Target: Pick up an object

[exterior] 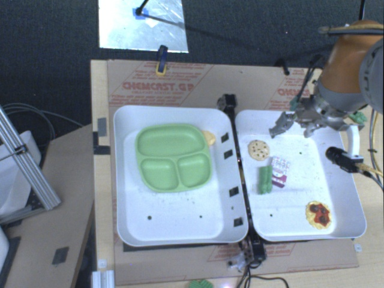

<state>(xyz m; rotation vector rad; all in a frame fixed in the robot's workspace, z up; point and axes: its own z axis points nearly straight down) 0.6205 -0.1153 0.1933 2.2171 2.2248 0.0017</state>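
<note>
camera view is showing you a green tray [174, 158] sitting in the left bin [129, 221]; in the right bin [345, 218] a cookie [258, 150], green block [265, 179], packet [279, 171] and pizza toy [318, 214] are lying, the jaws [297, 126] hovering spread wide, holding nothing.

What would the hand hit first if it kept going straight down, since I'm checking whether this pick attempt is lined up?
Probably the bare floor of the right bin; the hand hangs above and right of the cookie, though depth is unclear.
</note>
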